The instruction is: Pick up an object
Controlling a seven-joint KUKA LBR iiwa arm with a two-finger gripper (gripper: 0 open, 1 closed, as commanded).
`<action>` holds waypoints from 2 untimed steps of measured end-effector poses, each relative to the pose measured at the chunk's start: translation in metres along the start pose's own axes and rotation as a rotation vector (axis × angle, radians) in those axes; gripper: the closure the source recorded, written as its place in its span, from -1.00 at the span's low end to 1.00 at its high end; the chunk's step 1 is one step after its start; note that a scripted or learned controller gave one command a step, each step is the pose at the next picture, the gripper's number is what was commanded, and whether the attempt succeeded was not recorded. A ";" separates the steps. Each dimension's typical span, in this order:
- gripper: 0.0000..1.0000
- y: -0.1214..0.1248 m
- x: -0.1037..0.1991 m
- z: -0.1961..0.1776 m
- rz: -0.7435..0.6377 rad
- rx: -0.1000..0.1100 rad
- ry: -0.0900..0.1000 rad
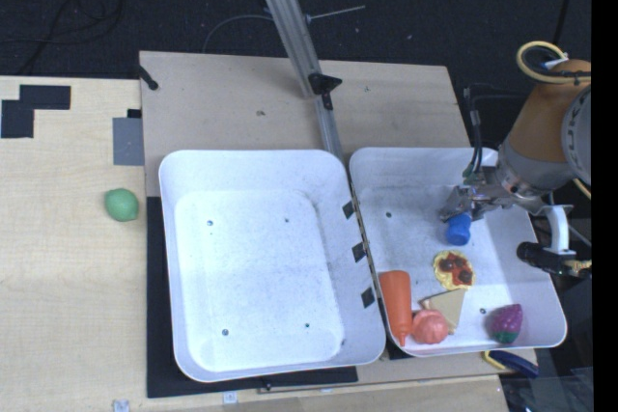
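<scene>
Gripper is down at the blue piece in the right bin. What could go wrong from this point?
1. The gripper sits right over the small blue object; whether its grip is secure can't be told, so it may slip free.
2. The arm is low near the right bin's far wall and could graze it.
3. The pizza slice lies close by and might get nudged.

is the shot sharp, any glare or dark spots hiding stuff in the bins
Camera view: soft and low-resolution overall; the gripper and the small blue object under it are blurry, so the finger state is unreadable. The left white bin is bright, nearly washed out, with a faint shadow across its floor. The background above the bench is very dark.
</scene>
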State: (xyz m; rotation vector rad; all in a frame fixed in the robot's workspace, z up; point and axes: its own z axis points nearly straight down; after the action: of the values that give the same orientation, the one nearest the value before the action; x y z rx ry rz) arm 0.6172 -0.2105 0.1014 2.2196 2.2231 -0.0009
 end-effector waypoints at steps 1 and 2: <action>1.00 0.010 -0.005 -0.053 0.002 -0.004 -0.001; 1.00 0.014 0.005 -0.107 0.001 -0.005 -0.001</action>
State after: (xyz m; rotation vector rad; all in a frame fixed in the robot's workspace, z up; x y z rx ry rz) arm 0.6311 -0.2057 0.2086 2.2179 2.2195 0.0038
